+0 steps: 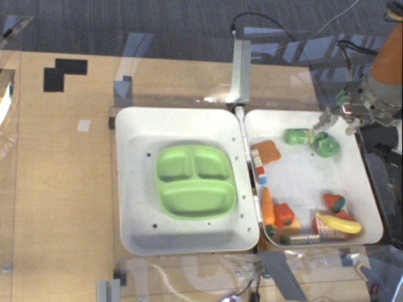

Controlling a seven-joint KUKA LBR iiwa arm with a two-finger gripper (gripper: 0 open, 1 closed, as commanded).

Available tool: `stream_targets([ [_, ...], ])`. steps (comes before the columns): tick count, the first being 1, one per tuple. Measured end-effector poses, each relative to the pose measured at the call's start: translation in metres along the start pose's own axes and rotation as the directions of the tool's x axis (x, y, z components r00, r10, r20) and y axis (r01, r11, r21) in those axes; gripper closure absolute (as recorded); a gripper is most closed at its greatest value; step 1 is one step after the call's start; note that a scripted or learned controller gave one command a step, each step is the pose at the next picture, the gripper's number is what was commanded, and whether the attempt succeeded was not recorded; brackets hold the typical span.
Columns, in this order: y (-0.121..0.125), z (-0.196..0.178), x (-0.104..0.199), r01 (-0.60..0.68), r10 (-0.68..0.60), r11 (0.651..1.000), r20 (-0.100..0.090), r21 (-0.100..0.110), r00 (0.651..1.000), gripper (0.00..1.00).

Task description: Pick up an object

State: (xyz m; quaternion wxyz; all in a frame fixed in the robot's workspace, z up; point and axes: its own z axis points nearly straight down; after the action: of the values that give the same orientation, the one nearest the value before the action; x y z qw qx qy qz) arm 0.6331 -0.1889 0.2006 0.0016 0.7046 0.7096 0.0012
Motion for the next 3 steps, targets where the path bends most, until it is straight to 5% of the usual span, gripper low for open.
stream_targets([
  [1,0.032,0.101,0.059,0.05,-0.05,0.999,0.0,-0.002,0.999,0.0],
  [2,0.024,0.113,0.057,-0.03,0.03,1.0,0.0,-0.003,1.0,0.0],
  [3,-0.023,0.061,-0.004,0.015,-0.015,1.0,0.001,-0.002,1.0,0.0],
])
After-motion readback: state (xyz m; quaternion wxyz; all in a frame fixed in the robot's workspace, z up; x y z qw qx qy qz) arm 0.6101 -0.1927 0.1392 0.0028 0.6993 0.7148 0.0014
